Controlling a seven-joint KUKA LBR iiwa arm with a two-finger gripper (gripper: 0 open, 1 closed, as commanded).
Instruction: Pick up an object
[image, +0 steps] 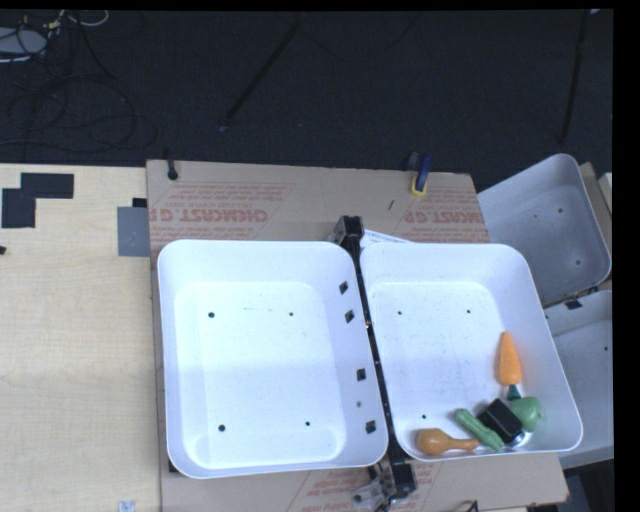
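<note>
At the right edge of the camera view stands a pale grey panel (545, 225) with rounded corners, tilted, with a few small holes in its face. A flatter grey plate (590, 385) lies just below it. Whether either belongs to the robot's mount cannot be told.

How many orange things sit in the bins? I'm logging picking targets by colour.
2, both in the right bin: an orange carrot-like piece by its right wall, and an orange gourd-shaped piece at the near edge. The clustered green and black things might hide more.
</note>
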